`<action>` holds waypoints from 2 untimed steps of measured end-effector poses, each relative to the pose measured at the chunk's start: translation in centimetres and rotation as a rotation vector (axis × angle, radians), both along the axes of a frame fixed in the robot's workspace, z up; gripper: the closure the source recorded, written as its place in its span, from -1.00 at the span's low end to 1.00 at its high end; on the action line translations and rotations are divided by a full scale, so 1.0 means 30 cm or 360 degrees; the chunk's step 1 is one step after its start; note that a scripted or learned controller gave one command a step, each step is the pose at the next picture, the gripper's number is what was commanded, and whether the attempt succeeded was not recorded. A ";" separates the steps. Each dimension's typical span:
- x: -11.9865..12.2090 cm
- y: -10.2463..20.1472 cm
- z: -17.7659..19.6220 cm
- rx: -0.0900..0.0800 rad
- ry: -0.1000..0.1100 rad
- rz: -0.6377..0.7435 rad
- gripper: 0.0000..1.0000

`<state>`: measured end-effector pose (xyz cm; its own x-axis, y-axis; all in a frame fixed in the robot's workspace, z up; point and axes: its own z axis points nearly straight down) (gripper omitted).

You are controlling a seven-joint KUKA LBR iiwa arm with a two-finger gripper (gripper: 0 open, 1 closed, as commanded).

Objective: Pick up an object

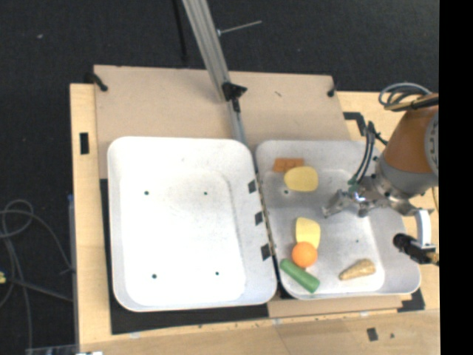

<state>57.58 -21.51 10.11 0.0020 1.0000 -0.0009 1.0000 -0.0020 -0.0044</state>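
My tool (pixel 334 203) hovers, its opening unclear, above the right bin (pixel 392 276); green cylinder (pixel 299 275) lies diagonally, touching the orange ball (pixel 304 254).

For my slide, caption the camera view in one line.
Gripper hovers in the right bin near a pale yellow piece, an orange ball and a green stick.

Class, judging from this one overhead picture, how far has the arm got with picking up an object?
Done: the arm has reached over the right bin, and its gripper hangs above bare floor near the middle. In hand: nothing visibly lifted. The yellow pieces, orange ball, green stick and tan wedge all lie in the bin. Left: lowering onto one, gripping, lifting.
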 end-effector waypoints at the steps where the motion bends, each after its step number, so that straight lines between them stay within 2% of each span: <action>1: 0.001 -0.003 0.001 0.0000 -0.0007 -0.0003 -1.00; 2: 0.004 -0.006 0.039 -0.0001 -0.0013 -0.0010 1.00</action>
